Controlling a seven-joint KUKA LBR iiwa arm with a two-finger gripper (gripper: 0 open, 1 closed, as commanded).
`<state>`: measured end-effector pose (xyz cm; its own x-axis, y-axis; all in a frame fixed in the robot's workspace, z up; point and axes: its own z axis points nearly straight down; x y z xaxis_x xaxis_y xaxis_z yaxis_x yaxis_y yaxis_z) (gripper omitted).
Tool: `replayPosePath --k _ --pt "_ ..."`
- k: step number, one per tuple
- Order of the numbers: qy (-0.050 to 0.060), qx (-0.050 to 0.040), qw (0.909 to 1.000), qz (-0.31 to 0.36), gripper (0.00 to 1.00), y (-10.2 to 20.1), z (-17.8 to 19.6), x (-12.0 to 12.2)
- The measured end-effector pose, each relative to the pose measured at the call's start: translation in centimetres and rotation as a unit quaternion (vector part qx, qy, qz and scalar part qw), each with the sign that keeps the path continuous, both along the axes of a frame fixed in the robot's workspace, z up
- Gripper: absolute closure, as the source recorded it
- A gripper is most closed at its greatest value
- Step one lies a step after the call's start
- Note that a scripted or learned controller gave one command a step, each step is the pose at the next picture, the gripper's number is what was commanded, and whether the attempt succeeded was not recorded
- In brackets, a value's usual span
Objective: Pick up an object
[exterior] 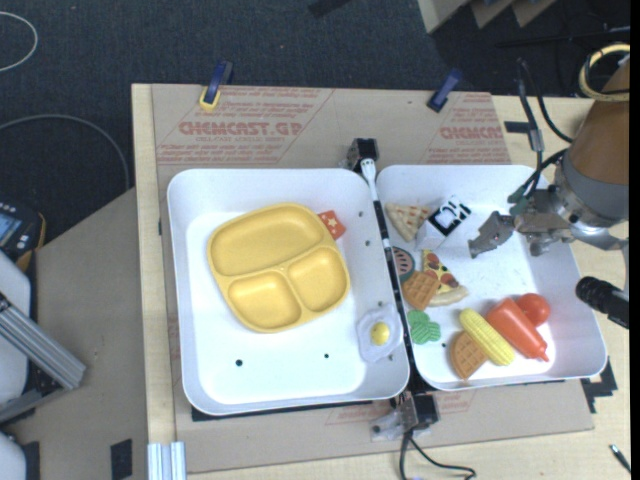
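The toy foods, the things to be picked, lie in the right bin (590,343), in the middle right of the frame. A pizza slice (406,218) and a black-and-white block (449,215) lie in its upper left part. A waffle piece (421,288) and a green piece (423,327) lie by its left wall. A corn cob (487,337), a red pepper (523,326) and a round cookie (466,355) lie near its lower edge. The end effector (492,236) hangs over the upper part of this bin, just right of the block and above the pepper; nothing is seen between its fingers, and I cannot tell how far they are open. The left bin (190,298) holds a yellow divided plate (277,266), a small orange piece (331,225) and a fried egg (377,333).
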<state>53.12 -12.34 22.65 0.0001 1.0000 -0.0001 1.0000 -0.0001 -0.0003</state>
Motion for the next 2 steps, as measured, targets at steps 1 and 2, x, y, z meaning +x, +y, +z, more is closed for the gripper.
replayPosePath --k 1,2 --pt "0.004 0.0013 1.0000 0.000 0.00 0.7 -4.6 -0.5" --pt "0.004 0.0012 1.0000 -0.001 0.00 0.3 -10.8 -1.1"
